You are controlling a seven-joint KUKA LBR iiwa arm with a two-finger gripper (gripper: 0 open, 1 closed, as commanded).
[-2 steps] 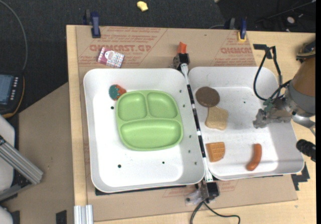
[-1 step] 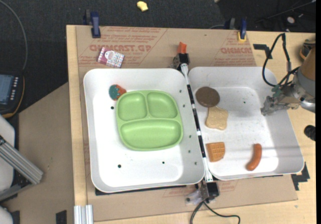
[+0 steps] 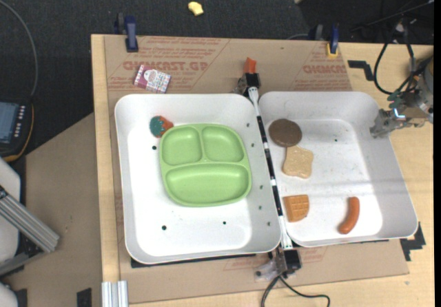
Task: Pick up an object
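Orange-red sausage (image 3: 349, 215) lies in right bin (image 3: 386, 161), long axis near-vertical, top tilted slightly right. My tool (image 3: 390, 120) at bin's right rim; opening not discernible.

Bench (image 3: 103, 161) bears two white bins (image 3: 138, 230) (side by side), small card (image 3: 151, 78)

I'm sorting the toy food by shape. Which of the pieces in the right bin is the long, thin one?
The red-orange sausage, near the right bin's front right corner. The others are a brown round patty, a tan toast slice and an orange square waffle.
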